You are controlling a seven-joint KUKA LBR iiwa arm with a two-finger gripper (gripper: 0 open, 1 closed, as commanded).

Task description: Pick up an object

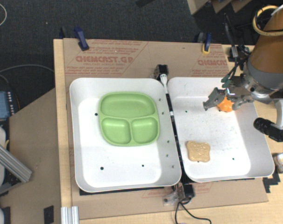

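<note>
Up over the right bin (253, 169), the pincer (222, 101) carries a small orange object (225, 106) between its fingers, lifted clear, I judge, so nothing drags. Toward the bin's near rim lies a tan toast-shaped piece (198, 151). Left of that bin, its neighbour holds a green divided plate (129, 118).

A robotics lab: clamped cardboard-topped bench (132, 55), loose cables (20, 69) over dark carpet (85, 8), aluminium framing (10, 164).
</note>
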